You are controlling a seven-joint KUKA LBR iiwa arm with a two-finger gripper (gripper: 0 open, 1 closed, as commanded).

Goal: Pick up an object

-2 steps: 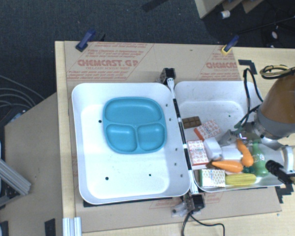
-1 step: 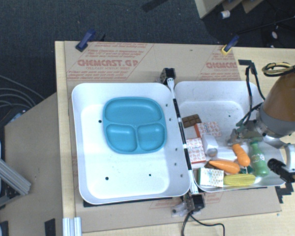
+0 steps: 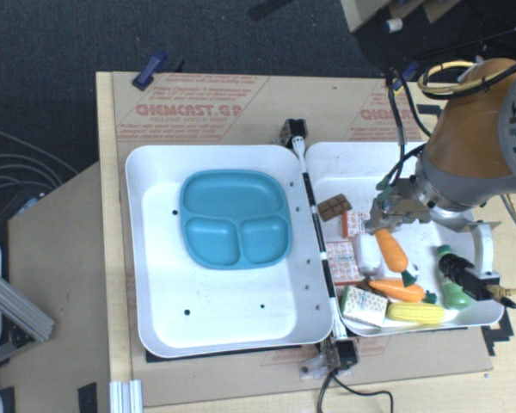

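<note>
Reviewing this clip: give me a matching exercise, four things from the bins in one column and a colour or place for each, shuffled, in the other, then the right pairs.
Things:
1. divided plate
2. corn cob
3. upper carrot
4. brown block

Descriptions:
A. yellow, at the near edge of the right bin
B. orange, just below the gripper
C. teal, alone in the left bin
D. dark, close to the divider between the bins

Pairs: 1-C, 2-A, 3-B, 4-D
</note>
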